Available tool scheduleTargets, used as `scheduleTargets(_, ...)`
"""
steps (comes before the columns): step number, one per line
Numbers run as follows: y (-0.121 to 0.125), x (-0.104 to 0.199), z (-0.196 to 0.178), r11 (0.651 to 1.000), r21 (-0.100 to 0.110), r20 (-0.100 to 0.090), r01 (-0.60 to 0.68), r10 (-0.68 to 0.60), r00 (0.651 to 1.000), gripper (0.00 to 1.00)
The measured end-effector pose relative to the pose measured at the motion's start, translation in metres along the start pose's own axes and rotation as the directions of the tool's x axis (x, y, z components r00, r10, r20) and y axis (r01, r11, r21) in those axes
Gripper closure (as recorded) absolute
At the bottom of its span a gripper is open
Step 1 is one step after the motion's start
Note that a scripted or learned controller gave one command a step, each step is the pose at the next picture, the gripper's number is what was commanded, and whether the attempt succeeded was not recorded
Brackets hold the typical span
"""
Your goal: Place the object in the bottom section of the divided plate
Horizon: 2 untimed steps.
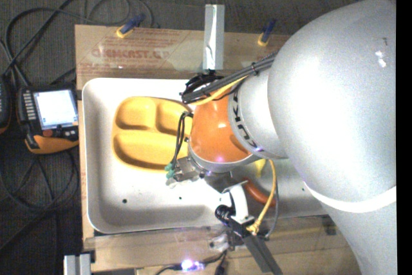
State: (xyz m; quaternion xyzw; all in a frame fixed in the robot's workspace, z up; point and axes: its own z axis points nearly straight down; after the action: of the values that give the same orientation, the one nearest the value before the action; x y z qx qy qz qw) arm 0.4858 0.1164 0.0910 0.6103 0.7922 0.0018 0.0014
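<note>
Arm (335, 113) over bins, orange band (215, 132) above right edge of yellow divided plate (145, 132) in left bin (96, 158). Finger state: cannot tell (wrist blocks view). Object unconfirmed; orange-red item (262, 195) by arm base may be it. Advice: verify grasp first, then descend vertically over bottom section, release low.

Bright overhead light, arm (335, 106) glare, soft focus.
</note>
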Motion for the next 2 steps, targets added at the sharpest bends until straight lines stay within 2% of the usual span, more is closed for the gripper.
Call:
scheduleTargets(1,0.030,-0.025,-0.194,0.990,0.006,0.003,0.142,-0.142,0.990,1.00)
scheduleTargets(2,0.023,0.041,-0.222,1.000,0.006,0.003,-0.025,0.025,1.000,1.00)
